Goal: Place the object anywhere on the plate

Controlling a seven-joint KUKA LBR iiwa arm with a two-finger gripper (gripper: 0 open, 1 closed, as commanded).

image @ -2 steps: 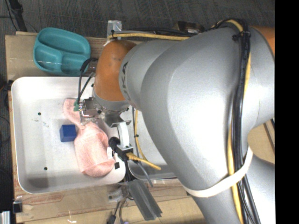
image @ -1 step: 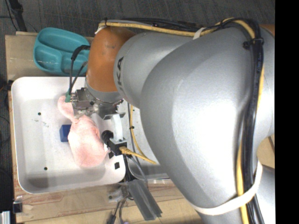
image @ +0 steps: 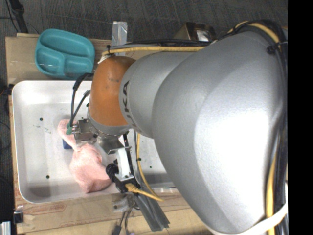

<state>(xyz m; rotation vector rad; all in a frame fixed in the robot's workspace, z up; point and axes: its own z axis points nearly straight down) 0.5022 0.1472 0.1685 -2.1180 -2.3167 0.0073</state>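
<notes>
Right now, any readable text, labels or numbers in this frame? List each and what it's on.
"K": a dark letter, seen sideways, on the grey arm just past the orange band; the rest of the wording is hidden by the arm's curve.
No other readable text: nothing on the white bin, the teal divided plate or the pink object.

Glossy white plastic bin point(image: 29, 131), soft pink cloth-like object point(image: 88, 168), smooth teal plastic plate point(image: 63, 53).
</notes>
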